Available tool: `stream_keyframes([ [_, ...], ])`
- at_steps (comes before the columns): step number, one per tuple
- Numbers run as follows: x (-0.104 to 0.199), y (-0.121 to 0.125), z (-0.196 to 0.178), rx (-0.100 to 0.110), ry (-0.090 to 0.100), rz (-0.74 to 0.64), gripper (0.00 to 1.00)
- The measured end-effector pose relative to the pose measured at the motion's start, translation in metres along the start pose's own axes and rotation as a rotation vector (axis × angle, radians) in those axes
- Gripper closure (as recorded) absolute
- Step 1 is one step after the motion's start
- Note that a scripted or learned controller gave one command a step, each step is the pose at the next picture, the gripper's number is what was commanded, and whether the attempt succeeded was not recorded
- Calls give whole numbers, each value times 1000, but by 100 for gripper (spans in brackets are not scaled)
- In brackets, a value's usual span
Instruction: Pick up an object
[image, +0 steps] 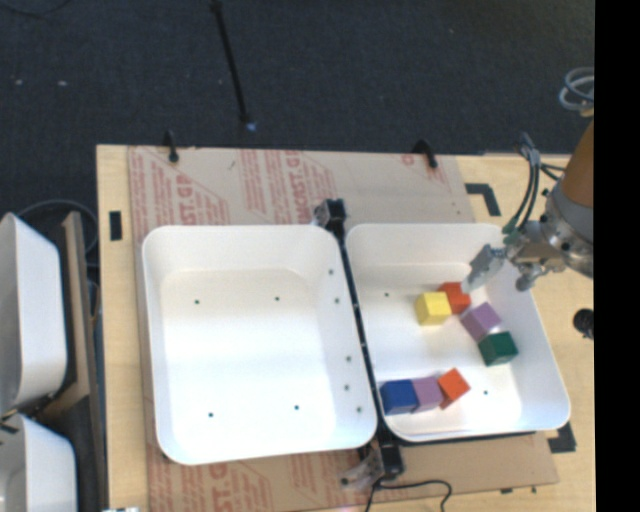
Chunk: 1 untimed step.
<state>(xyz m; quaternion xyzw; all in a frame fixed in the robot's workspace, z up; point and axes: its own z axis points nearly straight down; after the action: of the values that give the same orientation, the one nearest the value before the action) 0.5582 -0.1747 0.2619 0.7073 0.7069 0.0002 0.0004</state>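
Observation:
The right bin (530, 420) holds several small blocks. A yellow block (434, 307) touches a red block (457, 297) near the middle. Below them to the right lie a purple block (482, 320) and a green block (497, 347). Along the front wall a blue block (399, 396), a second purple block (428, 391) and an orange block (454, 385) sit in a row. My gripper (504, 273) hovers over the bin's back right part, just up and right of the red block. It is open, with nothing between its fingers.
The left bin (160, 300) lies beside the right one, with a black clip (331, 213) at the top of their shared wall. Cables (527, 200) run down to the wrist at the right. A white container (30, 310) stands off the bench's left edge.

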Motion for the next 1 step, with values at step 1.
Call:
stream_keyframes([
  [1, 0, 0, 0, 0, 0, 0, 0],
])
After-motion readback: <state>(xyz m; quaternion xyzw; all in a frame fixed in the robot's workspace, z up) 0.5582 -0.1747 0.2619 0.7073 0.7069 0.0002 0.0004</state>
